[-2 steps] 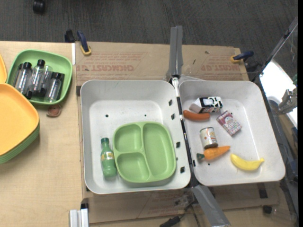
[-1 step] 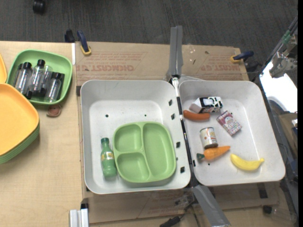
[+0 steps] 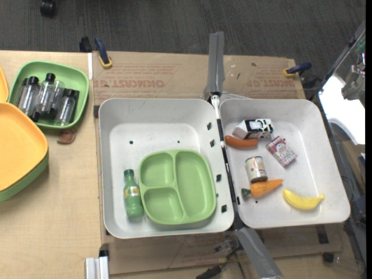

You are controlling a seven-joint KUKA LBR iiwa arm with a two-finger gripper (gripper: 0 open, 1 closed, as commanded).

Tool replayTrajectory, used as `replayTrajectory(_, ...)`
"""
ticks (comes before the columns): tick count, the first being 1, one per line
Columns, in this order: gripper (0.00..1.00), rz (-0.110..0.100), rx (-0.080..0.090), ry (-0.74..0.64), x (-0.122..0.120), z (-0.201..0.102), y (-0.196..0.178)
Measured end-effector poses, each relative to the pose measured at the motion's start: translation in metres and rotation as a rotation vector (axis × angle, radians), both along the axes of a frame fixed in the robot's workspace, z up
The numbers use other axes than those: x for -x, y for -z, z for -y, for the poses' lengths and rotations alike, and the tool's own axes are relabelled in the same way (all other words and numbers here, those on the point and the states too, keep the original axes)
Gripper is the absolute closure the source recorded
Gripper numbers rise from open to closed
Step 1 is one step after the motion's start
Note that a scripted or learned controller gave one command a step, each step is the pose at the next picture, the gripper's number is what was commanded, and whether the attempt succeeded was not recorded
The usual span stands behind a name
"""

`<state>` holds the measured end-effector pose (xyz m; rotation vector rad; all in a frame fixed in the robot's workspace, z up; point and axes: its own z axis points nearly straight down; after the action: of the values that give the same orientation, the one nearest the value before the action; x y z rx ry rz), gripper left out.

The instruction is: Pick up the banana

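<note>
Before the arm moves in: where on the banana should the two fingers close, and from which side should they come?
Probably at the thick middle of the banana, coming straight down from above. It lies flat in the right bin, its curve running left to right, so the fingers could close across its narrow width. The carrot lies apart on its left.

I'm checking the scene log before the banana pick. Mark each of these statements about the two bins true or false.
1. The banana lies in the right bin. True.
2. The green bottle stands inside the green divided tray. False: it lies beside the tray, on its left.
3. The carrot lies between the small can and the banana. True.
4. The banana touches the pink packet. False: they lie apart.
</note>
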<state>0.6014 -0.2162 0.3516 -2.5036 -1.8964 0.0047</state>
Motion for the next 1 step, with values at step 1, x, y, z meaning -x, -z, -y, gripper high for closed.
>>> replayTrajectory(1, 1.0, 0.0, 0.001, -0.025, -0.0578, -0.0081, -0.011)
